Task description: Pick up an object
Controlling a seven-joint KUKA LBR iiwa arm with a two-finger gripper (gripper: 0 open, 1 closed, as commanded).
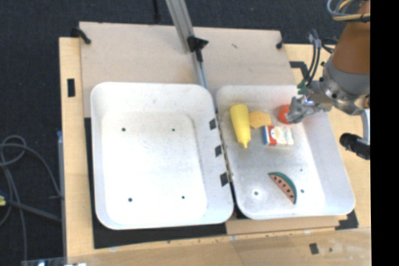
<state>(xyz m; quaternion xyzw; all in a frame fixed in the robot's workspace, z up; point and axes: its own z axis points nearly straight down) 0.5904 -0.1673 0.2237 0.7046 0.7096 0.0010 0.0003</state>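
The right bin (324, 152) holds a yellow mustard bottle (240, 124), a small orange-yellow piece (260, 118), a white and red carton (278, 135), a red-orange round object (285, 113) and a watermelon slice (283, 187). My gripper (298, 110) hangs over the bin's upper right part, directly beside and partly over the red-orange object. Its tip hides how the fingers stand.
The left bin (156, 152) lies beside the right one on the wooden bench. A metal strut (177, 3) slants up from between the bins. Cables (19, 165) lie on the floor at the left.
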